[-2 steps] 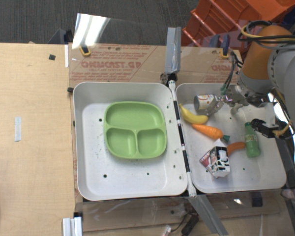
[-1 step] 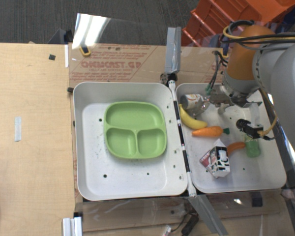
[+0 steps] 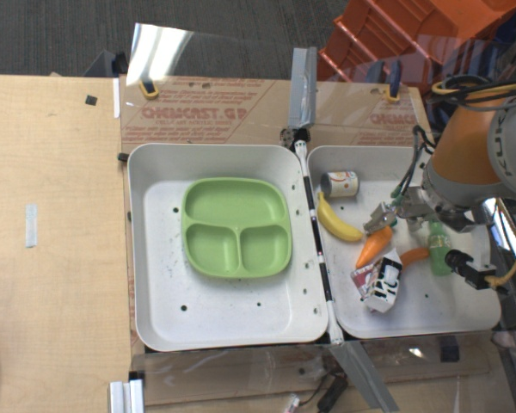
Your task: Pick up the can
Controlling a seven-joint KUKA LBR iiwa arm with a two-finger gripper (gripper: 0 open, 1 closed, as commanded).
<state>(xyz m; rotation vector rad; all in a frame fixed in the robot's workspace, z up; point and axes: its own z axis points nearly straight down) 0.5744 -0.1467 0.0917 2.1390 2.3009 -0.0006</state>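
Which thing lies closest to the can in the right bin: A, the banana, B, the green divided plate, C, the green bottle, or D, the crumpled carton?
A: the banana curves just below the can near the right bin's back left corner, while the green bottle and the carton sit farther toward the front, and the green plate is in the left bin.

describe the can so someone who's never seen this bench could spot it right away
Of the two white bins, look in the right bin, the one beside the bin with the green divided plate. Near its back left corner, just behind the banana, lies the can, tipped on its side. It is the only small pale cylinder there; its neighbours are the yellow banana, an orange carrot and a crumpled carton.
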